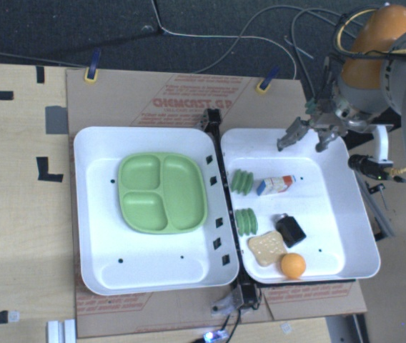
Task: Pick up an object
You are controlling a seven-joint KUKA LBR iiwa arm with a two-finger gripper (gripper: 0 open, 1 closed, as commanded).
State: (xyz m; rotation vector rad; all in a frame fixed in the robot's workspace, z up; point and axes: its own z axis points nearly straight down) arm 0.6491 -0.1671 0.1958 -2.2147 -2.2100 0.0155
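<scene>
**Ana:** Starting at the left of the frame, the left bin carries a green divided plate, square in the middle, with nothing stacked on it.

**Ben:** And across the centre divider, the right bin has all the small stuff. Two green ridged pieces sit hard against the left wall, one above the other.

**Ana:** Just right of the upper one lies a small tube, blue at one end, red and white at the other. Its long axis runs nearly left to right across the frame, tipped up slightly at the right end.

**Ben:** Lower down there's a cracker-like tan piece, a black block touching its upper right corner, and an orange ball just beside it at the bottom.

**Ana:** Now the gripper, up at the top edge of that right bin. Fingers are spread apart, nothing between them, one tip pointing down-left, the other down.

**Ben:** So whichever object it goes for, everything lies below it in the frame, and a touch left. The tube looks nearest, directly down-frame from the fingertips.

**Ana:** My read: the fingers would need to straddle the tube's short side, so they'd close top to bottom in the frame. The cluster at the bottom is crowded; the tube stands well apart from its neighbours.

**Ben:** Grab not yet made, then. Hand wide, hovering by the rim.
</scene>
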